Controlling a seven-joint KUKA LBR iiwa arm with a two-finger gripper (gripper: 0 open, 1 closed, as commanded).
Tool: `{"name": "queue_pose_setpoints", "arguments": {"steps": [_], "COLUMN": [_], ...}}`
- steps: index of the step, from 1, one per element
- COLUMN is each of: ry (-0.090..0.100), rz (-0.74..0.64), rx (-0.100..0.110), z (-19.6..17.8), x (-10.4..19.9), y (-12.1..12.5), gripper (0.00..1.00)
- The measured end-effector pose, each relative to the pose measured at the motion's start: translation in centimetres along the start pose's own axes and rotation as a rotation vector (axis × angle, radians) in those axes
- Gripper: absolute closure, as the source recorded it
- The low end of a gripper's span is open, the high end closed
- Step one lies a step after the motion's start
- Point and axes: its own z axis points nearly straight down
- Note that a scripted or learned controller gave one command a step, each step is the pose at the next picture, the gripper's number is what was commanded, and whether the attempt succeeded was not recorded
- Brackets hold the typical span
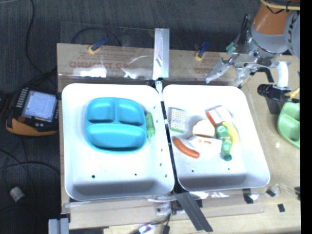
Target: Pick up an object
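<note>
Objects for picking, right bin (253, 145) — a cluster in the bin's middle and far half. Orange-red sausage-shaped piece (186, 147) lies slantwise toward the bin's left wall, nearest the front of the group. Behind it, close to the left wall, a grey-green block with a dotted face (177, 119). At the centre, a pale cream wedge (204, 129) with a flat white card-like piece (204, 143) touching its front edge. Toward the far right of the cluster, a red-and-white box (218, 115), tilted. Just in front of the box, a yellow banana-shaped piece (233, 133) beside a light green piece (222, 131), and in front of those a darker green bottle-shaped piece (226, 149); these three touch or overlap. Left bin (73, 145): a blue divided plate (117, 123) sits in the far half, with a slim green item (150, 126) lying along its right side, against the wall shared with the right bin. Gripper (230, 70) hangs beyond the far right corner of the right bin, over the bench edge, apart from all the objects; its two fingers stand spread apart — nothing lies between them. The arm's orange band (270, 14) shows above it at the upper right. On the bench (273, 130) right of the bins, a light green object (291, 123) at the edge. Off the bench's left side, on the dark floor, a small device with a lit screen (36, 108).
</note>
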Motion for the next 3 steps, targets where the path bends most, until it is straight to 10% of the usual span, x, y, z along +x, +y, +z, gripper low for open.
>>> {"name": "queue_pose_setpoints", "arguments": {"steps": [2, 3], "ry": [0.006, 0.006], "rz": [-0.032, -0.031], "rx": [-0.005, -0.001], "z": [18.2, 17.4], "x": [-7.8, -7.8], "y": [-9.3, -9.4], "gripper": [0.00, 1.00]}}
